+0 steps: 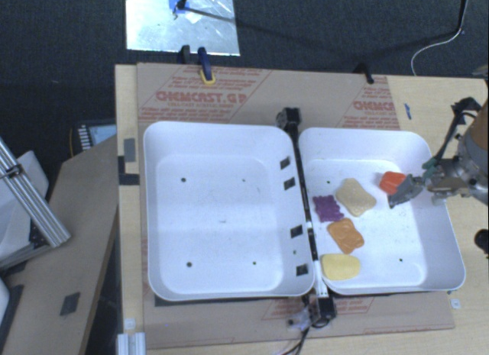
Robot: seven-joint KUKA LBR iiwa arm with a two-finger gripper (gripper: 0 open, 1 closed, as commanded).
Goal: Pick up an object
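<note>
Beside the small red-orange block (392, 182) in the right white bin (439, 269) the gripper (403, 192) is seen, its state not discernible; the block may be nudged aside rather than grasped.

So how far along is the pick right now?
Approach looks done: the gripper is low in the right bin, beside the red piece. Nothing is visibly between its fingers. Grasp and lift remain; the beige, purple, orange and yellow pieces lie untouched.
</note>
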